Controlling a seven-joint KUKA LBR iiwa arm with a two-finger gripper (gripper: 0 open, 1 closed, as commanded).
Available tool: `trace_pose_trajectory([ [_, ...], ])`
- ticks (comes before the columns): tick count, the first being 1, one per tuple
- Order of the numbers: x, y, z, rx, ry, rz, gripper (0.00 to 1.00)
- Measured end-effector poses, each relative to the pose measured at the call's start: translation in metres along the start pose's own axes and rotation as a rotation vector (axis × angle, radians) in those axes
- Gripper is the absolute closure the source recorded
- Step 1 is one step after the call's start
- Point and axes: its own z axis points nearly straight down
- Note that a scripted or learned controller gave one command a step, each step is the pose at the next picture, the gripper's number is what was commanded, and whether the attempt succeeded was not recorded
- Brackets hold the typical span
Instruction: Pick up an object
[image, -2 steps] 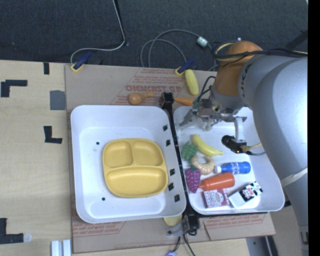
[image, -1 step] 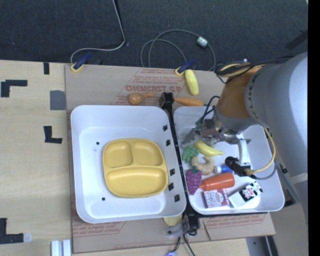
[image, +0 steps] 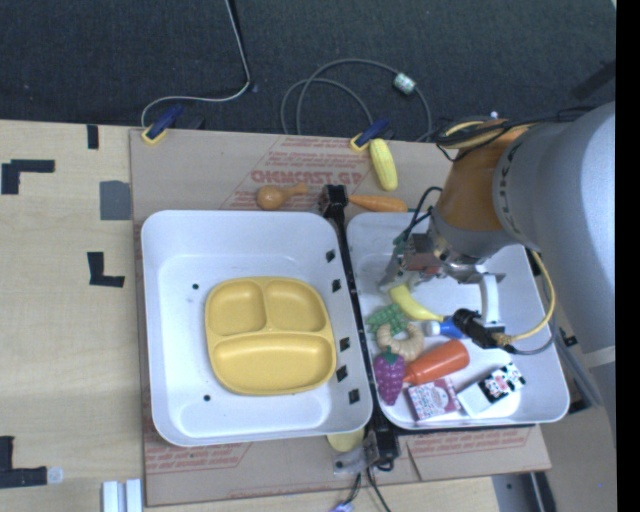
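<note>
My gripper (image: 400, 278) reaches down into the right bin (image: 540, 395), just above a yellow banana (image: 414, 304). Below the banana lie a green leafy toy (image: 385, 321), a tan pretzel-like piece (image: 408, 343), an orange carrot (image: 438, 360), purple grapes (image: 389, 376), a pink carton (image: 432, 401) and a black-and-white toy (image: 497, 385). A small blue-and-white item (image: 437, 326) lies beside the banana's tip. The grey arm with its orange band (image: 470, 190) hides the bin's upper right.
The left bin (image: 170, 250) holds a yellow divided plate (image: 270, 334). Behind the bins on the cardboard lie a corn cob (image: 383, 165), an orange carrot (image: 378, 203) and a tan wooden piece (image: 274, 196). Cables loop on the dark floor at the back.
</note>
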Motion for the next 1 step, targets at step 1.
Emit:
trace_pose_trajectory([
  [1, 0.0734, 0.0222, -0.0943, -0.006, 0.006, -0.008, 1.00],
])
